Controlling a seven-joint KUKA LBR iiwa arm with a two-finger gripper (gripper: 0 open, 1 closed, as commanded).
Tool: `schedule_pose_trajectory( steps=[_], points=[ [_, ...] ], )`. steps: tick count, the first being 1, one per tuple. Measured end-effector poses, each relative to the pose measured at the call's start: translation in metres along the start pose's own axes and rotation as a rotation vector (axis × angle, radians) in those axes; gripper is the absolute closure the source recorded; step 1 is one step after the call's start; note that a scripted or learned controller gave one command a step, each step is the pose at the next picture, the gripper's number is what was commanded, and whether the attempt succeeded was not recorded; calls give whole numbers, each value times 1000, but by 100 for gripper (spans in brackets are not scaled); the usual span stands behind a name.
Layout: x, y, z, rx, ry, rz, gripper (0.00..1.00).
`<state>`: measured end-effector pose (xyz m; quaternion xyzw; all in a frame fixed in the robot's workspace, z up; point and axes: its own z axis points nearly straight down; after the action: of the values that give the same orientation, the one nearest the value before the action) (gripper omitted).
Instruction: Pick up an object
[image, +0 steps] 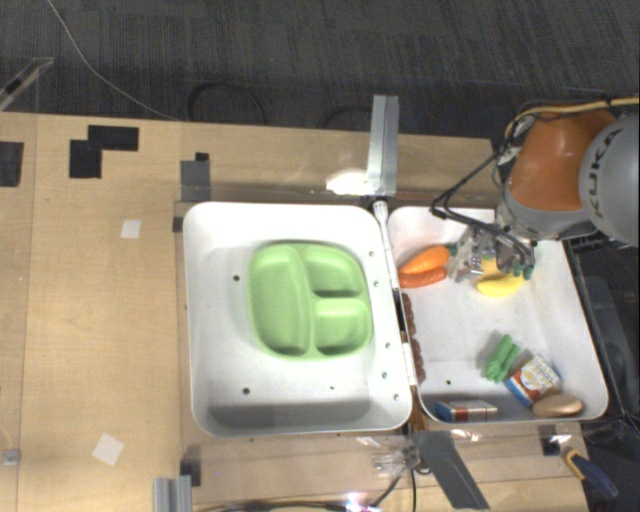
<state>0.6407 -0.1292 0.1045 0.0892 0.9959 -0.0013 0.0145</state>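
we start with the bench (90, 330), pale wood, carrying two shallow white bins side by side. the left bin (215, 400) holds a green divided tray (305, 298) and nothing else we can make out. the right bin (575, 330) holds the loose items. over its far right corner sits the arm (560, 170), its orange band bulking above the wrist, reaching in and down.

the gripper (492, 258) hangs low over the upper part of the right bin, between two things: an orange carrot-like piece (425, 266) just to its left in the view, and a yellow piece (500, 287) just beneath and in front of it. how far the gripper is spread, and whether it has hold of anything, we cannot tell; the metal and cabling blur together there.

the relation that matters: the yellow piece lies nearest, almost under the tool, its long axis running roughly left-right across the bin. the carrot-like piece lies a little further toward the divider, long axis also roughly left-right, slightly tilted. we judge either could be the target, and a closing line across the short axis would suit both.

well apart, near the bin's front edge, lie a green object (501, 358), a small printed box (532, 379), a tan oval (557, 406) and a marker-like stick (466, 410).
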Motion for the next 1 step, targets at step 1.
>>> schedule_pose_trajectory(
  steps=[1],
  points=[
    [2,61,-127,-2,11,235,100]
  ],
)
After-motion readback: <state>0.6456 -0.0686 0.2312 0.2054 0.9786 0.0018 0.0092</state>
